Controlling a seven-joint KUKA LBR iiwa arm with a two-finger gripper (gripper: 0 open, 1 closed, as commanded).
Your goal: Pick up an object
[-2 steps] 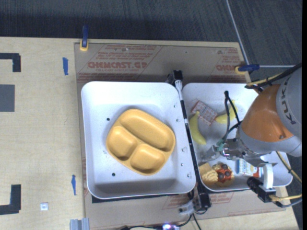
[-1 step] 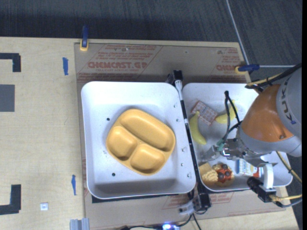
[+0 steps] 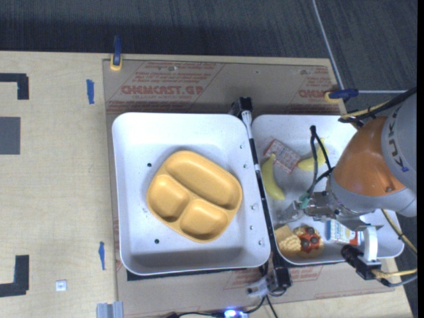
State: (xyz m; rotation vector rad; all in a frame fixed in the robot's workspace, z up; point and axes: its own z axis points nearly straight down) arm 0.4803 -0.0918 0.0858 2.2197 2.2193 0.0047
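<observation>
You can read one brand with fair confidence: red letters spelling "CHEMCAST GP" on the brown protective sheet (image 3: pixel 162 89) behind the left bin; the same red print repeats at that sheet's far right corner, but there it is cut off and too blurred for you to spell out; in the right bin, a small card (image 3: pixel 286 156) carries red and white print too small to read; a packet (image 3: pixel 336 232) shows blue print, likewise illegible.

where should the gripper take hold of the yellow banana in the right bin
Grip the banana across its narrow middle, coming straight down from above. It lies flat and lengthwise beside the bin's left wall, so fingers closing across its width fit best; its right side looks freer.
</observation>
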